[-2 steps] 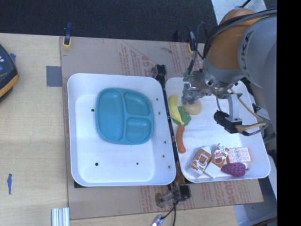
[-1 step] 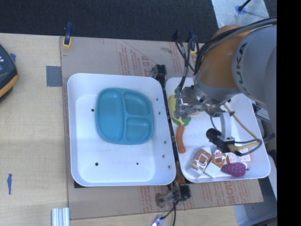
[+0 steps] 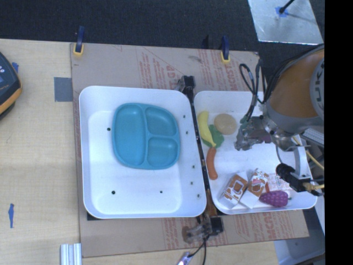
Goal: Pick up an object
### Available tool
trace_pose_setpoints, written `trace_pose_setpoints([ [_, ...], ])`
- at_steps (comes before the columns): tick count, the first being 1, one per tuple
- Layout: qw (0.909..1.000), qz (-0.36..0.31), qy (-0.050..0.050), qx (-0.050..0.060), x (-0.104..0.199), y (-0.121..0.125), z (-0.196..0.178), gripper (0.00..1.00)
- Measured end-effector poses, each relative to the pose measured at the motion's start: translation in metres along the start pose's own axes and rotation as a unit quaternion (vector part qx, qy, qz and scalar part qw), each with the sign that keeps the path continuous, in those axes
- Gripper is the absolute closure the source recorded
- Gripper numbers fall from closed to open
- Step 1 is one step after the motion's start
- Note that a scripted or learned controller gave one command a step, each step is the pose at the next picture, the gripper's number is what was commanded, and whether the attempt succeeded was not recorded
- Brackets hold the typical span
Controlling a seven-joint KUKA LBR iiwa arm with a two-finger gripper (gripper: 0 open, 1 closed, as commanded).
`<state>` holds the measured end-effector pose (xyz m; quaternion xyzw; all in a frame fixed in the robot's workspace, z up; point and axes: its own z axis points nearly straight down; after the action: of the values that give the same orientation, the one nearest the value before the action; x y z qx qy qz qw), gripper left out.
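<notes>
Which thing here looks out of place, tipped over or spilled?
Nothing stands out. The blue divided plate lies flat in the left bin; the banana, the sausage and the other toy foods lie loose inside the right bin.

Arm (image 3: 298, 93) hides the right bin's (image 3: 231, 98) far-right corner. Gripper (image 3: 246, 138) too blurred to read. Device (image 3: 8, 87) at far left is cut by the picture's edge. Packet (image 3: 236, 189) print is unreadable.

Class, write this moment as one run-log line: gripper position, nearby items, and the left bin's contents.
gripper: over right bin | nearby: banana, round bun, sausage | left bin: blue divided plate
</notes>
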<state>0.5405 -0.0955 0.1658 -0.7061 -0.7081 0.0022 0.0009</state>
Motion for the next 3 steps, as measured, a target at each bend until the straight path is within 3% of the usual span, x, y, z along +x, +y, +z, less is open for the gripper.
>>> trace_pose_setpoints([
  [1,1.0,-0.001,0.002,-0.001,0.072,0.067,-0.027,1.0],
  [2,1.0,-0.002,0.001,0.001,0.131,0.04,-0.026,1.0],
  [3,1.0,-0.002,0.0,0.0,0.13,0.04,-0.026,0.0],
])
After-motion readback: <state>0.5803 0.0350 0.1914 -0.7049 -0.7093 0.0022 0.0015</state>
